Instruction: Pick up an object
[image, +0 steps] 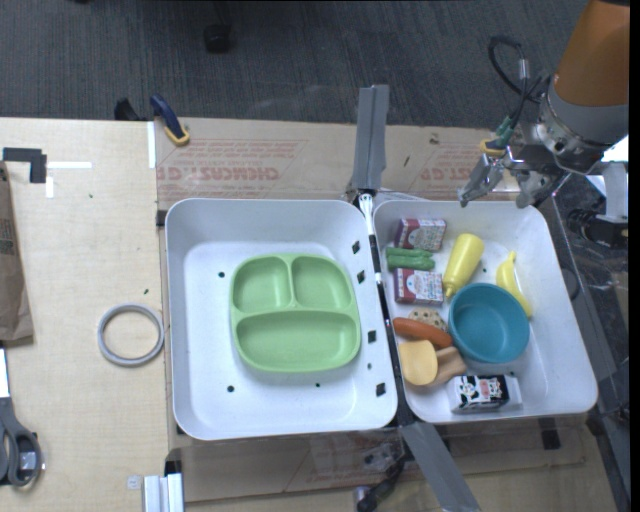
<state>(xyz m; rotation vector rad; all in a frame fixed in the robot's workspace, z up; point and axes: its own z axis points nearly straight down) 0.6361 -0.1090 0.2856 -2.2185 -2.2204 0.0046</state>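
Gripper (497, 182) up at top right, above the far rim of the right bin (565, 300), fingers spread, nothing between them. Grey arm (590, 100) with orange band reaching in from the right, cables looped beside the wrist.

Under everything, the counter (80, 260): pale wood at left, brown cardboard beneath the bins. Left bin (190, 330), white and shallow, holding a green divided plate (295, 312) lying flat near its middle, three compartments facing up. Right bin pressed up against the left one, packed with small things:

- blue bowl (488, 322), upright, right of centre, largest piece there
- yellow bottle (461, 262), tilted, just above the bowl's rim
- banana (513, 283), against the right side, beside the bowl
- two small red-and-white boxes, one (420, 234) near the far corner, the other (419, 287) below it
- green pod-like piece (410, 258) lying between the two boxes
- orange carrot (421, 329) lying left of the bowl
- tan wooden spoon-like piece (424, 363) below the carrot, touching the bowl's lower left
- small black-and-white carton (484, 392) near the front wall

Out on the counter, well apart from the bins: grey ring (131, 333) at left, brown paper bag (12, 270) at the left edge, scissors (18, 450) at lower left, blue-and-yellow clamp (170, 120) near the top.
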